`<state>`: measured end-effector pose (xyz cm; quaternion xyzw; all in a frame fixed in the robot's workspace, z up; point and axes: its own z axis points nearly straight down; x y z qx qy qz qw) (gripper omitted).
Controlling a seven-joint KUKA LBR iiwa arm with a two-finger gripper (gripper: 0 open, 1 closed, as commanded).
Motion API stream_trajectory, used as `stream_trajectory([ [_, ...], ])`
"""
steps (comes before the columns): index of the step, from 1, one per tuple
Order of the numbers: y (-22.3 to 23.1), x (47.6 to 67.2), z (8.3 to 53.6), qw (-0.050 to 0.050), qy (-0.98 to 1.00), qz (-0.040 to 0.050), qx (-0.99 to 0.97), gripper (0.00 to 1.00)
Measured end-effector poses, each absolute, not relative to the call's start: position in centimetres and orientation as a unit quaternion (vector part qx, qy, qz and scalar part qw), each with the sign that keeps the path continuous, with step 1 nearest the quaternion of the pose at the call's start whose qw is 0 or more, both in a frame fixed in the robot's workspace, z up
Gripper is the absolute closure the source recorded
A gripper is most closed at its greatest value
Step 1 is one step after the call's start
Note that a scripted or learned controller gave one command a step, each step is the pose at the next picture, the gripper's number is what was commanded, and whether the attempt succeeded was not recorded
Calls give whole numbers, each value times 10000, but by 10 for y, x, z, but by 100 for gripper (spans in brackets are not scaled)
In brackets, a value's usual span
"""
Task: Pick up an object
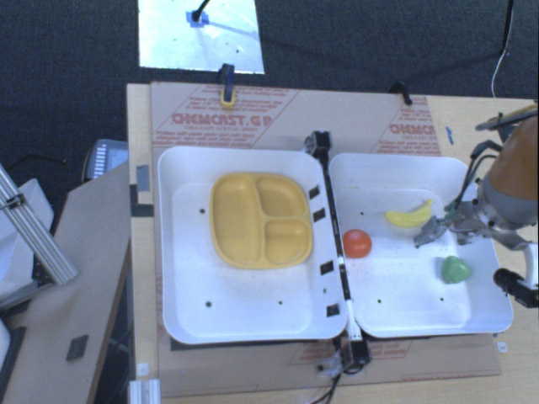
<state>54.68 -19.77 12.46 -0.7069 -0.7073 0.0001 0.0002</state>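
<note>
Hovering in the right white bin (396, 318), the hand (431, 230) sits between the yellow plastic banana (408, 216) and green plastic pepper (455, 269). Cannot tell its opening; nothing visibly held. Risk: closing between both, missing.

A lab: clamped cardboard bench (278, 112), white bins (181, 251), dark carpet.
</note>
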Motion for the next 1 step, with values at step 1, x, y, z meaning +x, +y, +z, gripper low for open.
stream_trajectory([
  [1, -198, 548, 138, -16, -7072, -7, -7070, 100],
])
